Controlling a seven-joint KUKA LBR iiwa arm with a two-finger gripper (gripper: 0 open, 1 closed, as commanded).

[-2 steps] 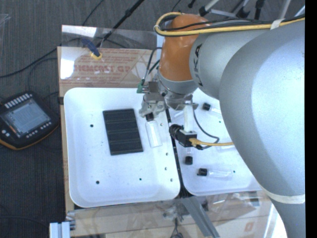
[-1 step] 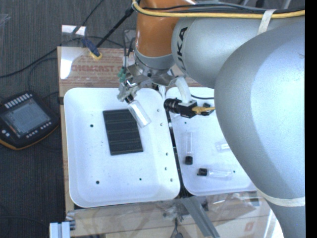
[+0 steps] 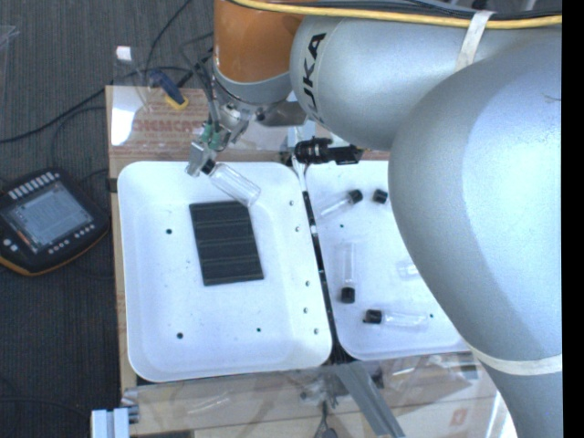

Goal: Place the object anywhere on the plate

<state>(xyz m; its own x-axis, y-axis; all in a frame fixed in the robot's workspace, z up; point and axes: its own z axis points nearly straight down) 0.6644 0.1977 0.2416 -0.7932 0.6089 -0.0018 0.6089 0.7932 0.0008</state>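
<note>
A black ridged rectangular plate [image 3: 226, 242] lies flat in the left white bin [image 3: 155, 336]. Just past the plate's far edge is a clear plastic vial [image 3: 235, 183] with a black cap, tilted, its far tip over the plate's top corner. My gripper [image 3: 201, 163] reaches down from the orange-banded wrist at the bin's far side. It is shut on the vial's capped end. The big grey arm covers the right side of the view.
The right bin [image 3: 365, 340] holds several more clear vials with black caps, such as one vial [image 3: 348, 265] near its middle and another [image 3: 394, 318] at the front. A black divider [image 3: 316, 235] runs between the bins. A control pendant [image 3: 46, 219] lies on the floor to the left.
</note>
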